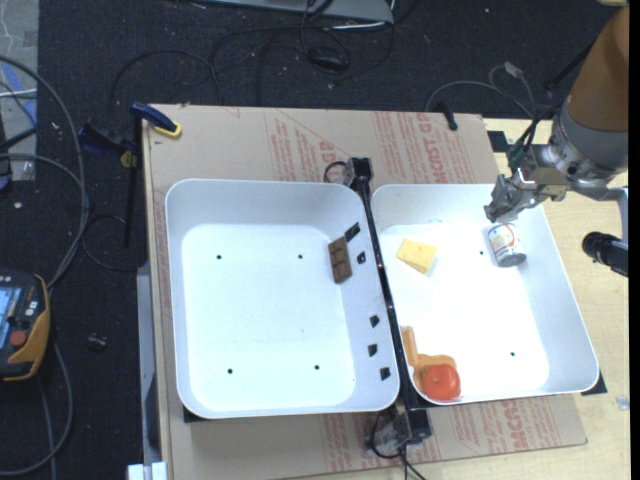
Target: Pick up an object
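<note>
Gripper (503,204) hangs over the far side of the right bin (560,313), just above a small can (506,245) lying on the bin floor; whether it grips anything cannot be told; a yellow wedge (418,256) lies near the can; a red tomato (439,379) sits in the near corner; a brown block (340,260) rests in the left bin (200,268).

Count: two white bins, left (190,298) and right (560,298). Left bin: one brown block (340,261). Right bin: one yellow wedge (417,256), one small can (505,244), one red-orange toy (436,375) (tomato-like, orange piece touching it). Four items total.
</note>
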### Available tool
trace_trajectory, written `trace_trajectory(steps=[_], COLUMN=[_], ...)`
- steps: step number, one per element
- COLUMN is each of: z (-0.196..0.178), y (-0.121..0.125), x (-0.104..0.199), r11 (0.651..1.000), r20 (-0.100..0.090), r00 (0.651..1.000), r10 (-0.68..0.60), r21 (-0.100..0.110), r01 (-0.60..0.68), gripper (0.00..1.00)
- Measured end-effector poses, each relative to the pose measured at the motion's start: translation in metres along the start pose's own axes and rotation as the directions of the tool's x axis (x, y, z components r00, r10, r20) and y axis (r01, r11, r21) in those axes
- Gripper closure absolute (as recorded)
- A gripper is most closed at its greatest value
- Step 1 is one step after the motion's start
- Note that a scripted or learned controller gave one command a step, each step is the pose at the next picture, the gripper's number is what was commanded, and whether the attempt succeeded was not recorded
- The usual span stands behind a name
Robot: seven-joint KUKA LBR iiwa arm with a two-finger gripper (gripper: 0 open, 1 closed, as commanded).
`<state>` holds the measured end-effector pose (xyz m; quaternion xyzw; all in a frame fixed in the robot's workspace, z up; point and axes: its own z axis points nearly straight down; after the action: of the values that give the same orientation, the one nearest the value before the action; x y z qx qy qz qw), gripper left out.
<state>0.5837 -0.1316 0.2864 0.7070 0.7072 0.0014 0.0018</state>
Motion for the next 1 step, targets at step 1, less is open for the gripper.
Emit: trace_trajectory(steps=[1], z=[0.0127], y=[0.0037], x=[0.0613], r11=[1.0], r20=[-0.002], r00=[1.0], r10=[-0.004], r21=[0.005], r01=[0.004], gripper=[1.0])
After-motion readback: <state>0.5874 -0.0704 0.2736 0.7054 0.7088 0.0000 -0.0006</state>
